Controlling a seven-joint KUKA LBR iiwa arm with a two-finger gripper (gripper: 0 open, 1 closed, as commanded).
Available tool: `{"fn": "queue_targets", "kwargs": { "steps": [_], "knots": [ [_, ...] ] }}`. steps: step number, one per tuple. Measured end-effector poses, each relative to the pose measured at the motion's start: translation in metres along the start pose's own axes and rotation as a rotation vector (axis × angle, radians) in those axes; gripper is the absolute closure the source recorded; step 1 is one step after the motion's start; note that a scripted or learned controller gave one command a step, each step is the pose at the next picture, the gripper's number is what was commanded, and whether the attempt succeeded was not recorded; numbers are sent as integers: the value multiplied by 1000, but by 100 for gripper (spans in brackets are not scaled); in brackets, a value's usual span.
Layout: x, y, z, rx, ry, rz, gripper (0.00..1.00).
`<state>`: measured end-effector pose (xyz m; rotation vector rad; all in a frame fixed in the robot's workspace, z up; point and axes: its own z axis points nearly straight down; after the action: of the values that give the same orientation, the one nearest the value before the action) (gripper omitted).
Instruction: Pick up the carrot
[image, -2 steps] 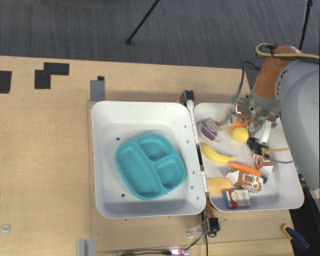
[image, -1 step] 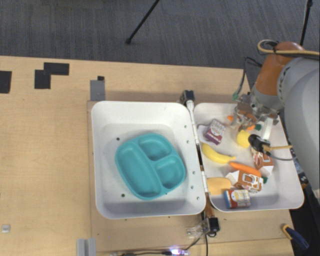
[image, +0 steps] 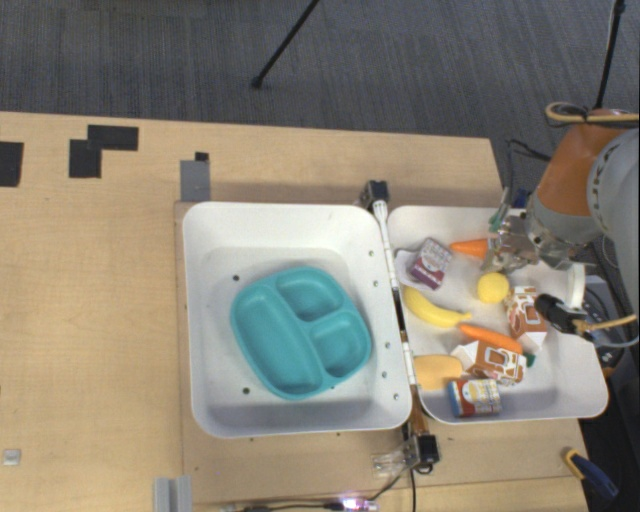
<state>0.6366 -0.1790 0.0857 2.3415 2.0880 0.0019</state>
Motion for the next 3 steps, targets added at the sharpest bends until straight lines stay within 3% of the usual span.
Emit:
{"fn": "queue_targets", "kwargs": {
  "steps": [1,2,3],
  "knots": [
    [1,-1,1,2,1,0,0],
    [20,27,4,19,1,158,0],
    [21,29,-8,16,1,155,100]
  ]
}}
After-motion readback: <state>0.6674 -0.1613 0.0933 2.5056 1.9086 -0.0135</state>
